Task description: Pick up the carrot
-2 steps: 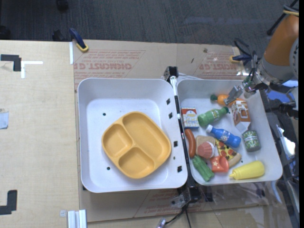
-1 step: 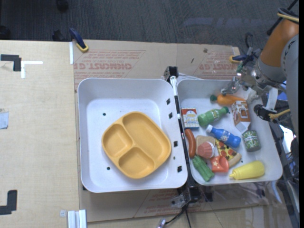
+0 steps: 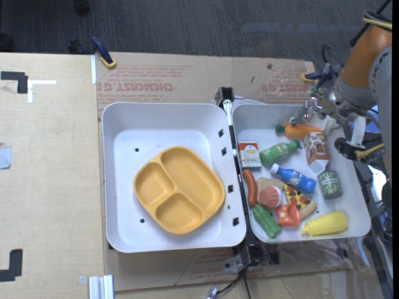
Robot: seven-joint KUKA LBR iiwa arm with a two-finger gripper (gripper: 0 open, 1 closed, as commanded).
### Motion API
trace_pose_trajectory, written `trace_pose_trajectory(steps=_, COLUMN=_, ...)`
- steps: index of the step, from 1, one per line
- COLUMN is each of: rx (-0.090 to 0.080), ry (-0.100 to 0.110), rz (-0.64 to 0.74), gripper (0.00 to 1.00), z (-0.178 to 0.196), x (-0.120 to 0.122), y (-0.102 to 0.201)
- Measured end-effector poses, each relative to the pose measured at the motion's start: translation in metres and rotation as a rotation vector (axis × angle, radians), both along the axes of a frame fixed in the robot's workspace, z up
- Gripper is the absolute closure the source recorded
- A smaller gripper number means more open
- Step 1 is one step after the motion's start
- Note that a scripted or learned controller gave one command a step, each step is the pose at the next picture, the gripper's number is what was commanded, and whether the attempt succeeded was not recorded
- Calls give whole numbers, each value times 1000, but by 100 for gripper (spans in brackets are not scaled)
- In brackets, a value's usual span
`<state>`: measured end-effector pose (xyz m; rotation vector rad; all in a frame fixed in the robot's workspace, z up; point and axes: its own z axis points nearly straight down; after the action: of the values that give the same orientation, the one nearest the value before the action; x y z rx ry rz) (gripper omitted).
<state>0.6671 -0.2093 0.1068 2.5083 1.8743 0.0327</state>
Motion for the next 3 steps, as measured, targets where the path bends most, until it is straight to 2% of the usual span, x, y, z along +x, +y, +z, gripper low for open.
trace_pose_trajectory(steps=1, rx=-2, ry=2, rz=38, gripper=0, z=0, x=1, y=0)
trace_pose_trajectory(steps=2, rx=4, ry=6, rz=-152, gripper=0, z=-4, x=0, y=3)
trace_pose_trajectory(steps=3, rx=13, ry=23, rz=-334, gripper=0, z=-11, x=-5, y=5)
